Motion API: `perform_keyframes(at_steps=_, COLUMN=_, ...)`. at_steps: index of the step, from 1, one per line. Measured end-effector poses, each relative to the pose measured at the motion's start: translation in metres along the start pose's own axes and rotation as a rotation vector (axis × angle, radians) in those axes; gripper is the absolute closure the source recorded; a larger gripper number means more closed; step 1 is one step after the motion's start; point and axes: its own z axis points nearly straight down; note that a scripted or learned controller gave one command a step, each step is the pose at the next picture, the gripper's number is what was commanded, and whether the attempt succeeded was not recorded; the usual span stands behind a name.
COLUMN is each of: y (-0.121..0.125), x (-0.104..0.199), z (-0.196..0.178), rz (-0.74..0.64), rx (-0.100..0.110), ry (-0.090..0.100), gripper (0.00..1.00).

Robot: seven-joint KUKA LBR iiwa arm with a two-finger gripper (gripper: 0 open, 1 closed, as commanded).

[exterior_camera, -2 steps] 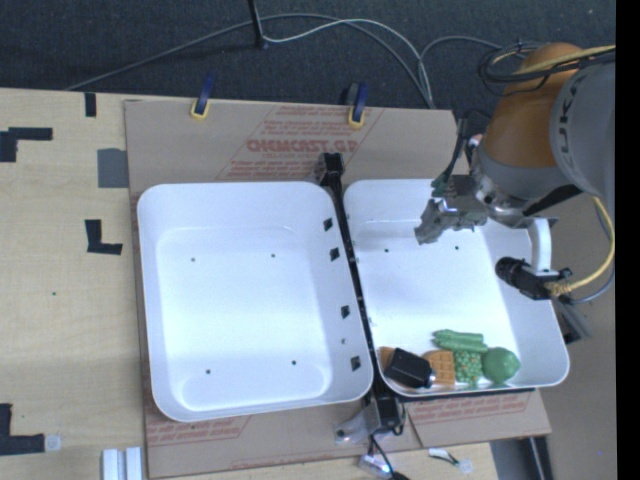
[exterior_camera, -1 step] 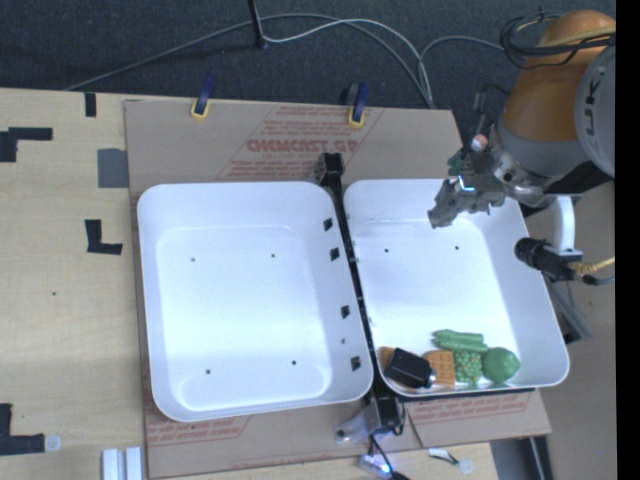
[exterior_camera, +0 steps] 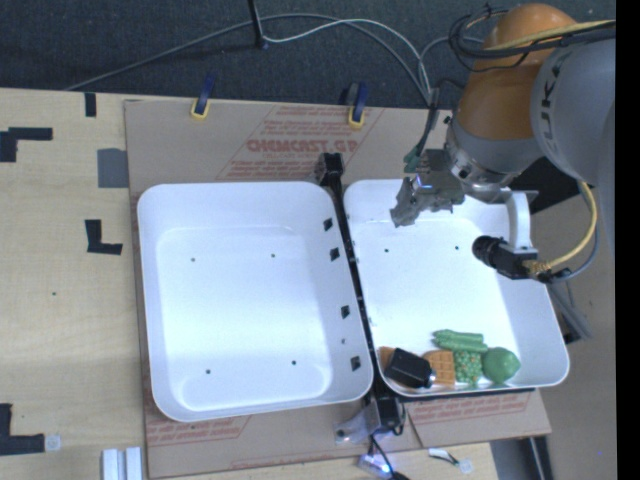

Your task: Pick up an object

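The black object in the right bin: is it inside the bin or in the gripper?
Inside. The black object lies on the right bin floor at its near edge, beside an orange item; the gripper is far from it.

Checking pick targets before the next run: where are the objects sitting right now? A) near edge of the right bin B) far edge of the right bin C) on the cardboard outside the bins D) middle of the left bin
A: the black object, orange block, green pod and green ball cluster along the near edge of the right bin, while the hand is over its far end.
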Motion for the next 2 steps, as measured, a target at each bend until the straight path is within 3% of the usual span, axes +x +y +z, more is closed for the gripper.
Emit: perform_keyframes(at_steps=2, y=0.028, x=0.097, z=0.018, rz=0.001, rx=0.000, ry=0.000, gripper=1.00)
